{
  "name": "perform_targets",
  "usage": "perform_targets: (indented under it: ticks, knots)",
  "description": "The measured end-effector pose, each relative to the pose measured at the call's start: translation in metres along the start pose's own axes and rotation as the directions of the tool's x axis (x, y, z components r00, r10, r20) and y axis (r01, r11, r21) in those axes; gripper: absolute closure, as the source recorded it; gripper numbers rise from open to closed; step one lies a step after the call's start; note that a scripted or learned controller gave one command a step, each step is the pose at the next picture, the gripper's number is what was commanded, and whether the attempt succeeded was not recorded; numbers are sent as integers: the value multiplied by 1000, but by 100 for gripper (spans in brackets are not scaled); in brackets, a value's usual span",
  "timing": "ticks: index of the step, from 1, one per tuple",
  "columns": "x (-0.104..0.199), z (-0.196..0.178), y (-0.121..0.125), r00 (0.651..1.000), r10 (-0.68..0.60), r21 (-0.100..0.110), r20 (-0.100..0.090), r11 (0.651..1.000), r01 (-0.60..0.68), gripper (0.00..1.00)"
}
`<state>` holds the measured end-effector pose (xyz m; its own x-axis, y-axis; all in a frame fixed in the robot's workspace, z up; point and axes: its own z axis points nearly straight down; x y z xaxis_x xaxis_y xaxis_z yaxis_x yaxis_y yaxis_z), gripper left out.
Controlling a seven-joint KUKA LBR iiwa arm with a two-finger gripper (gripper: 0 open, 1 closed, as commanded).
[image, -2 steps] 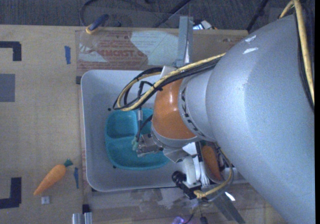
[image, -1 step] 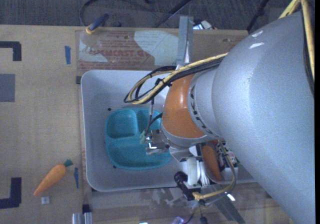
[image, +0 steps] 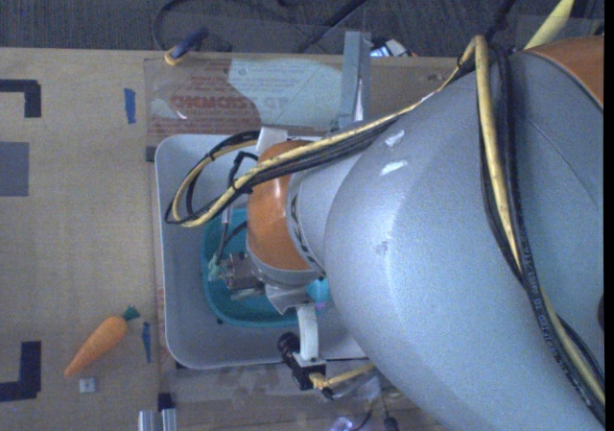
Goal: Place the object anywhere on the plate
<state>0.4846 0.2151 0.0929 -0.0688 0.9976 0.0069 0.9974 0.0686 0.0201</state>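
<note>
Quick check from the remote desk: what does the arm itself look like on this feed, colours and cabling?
The arm is bulky, rounded and glossy light grey. An orange band rings it above the wrist, with more orange at the upper right. Yellow and black cables run along the casing and loop out beside the wrist. A white bracket sits near the wrist's lower end.

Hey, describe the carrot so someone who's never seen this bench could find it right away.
Start at the white bin under the grey arm, then look left past its rim onto the wooden bench. The carrot lies there near the lower left, tilted, orange with a green top, the only vegetable-shaped thing on the wood.
</note>
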Motion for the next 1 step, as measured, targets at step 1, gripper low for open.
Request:
perform_targets:
  ticks: [1]
  knots:
    - [-4,-74,41,972,235,19,13,972,-235,100]
